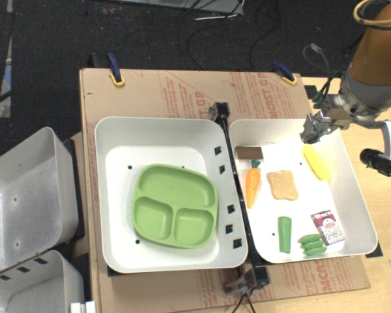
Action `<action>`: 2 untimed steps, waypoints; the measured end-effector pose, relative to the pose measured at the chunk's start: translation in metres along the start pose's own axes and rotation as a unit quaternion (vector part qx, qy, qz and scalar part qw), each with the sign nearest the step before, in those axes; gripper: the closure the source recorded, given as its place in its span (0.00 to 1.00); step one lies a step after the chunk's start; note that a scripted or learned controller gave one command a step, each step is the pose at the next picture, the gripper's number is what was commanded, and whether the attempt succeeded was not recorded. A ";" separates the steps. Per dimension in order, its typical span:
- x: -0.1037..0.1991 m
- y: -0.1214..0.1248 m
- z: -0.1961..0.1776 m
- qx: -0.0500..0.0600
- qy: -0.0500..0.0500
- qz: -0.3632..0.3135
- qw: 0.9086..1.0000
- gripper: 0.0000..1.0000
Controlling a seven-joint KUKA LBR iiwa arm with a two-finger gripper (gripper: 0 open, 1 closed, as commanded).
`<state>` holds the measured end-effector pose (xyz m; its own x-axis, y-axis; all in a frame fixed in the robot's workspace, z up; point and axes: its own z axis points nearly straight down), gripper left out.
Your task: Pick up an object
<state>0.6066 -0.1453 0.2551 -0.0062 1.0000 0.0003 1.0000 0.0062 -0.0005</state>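
Note:
In the right bin (358,194) lie a yellow corn-like piece (317,162), an orange carrot (253,184), a tan bread slice (282,184), a brown block (248,153), a green stick (284,233), a green pea pod (312,244) and a small printed carton (328,227). My gripper (311,131) hangs over the bin's far right part, just above and left of the yellow piece. Nothing shows between its fingers.
The left bin (111,175) holds a green divided plate (175,205). Both bins rest on a cardboard-covered bench (182,87) with clamps at the back. Spare white bins (26,201) stand off to the left. Cables lie on the dark floor behind.

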 end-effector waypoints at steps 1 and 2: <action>0.050 0.014 0.013 0.000 0.000 0.000 1.000 1.00; 0.104 0.027 0.022 -0.001 -0.001 0.001 1.000 1.00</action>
<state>0.6327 -0.0412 0.2328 -0.0039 1.0000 -0.0008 1.0000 0.0039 0.0012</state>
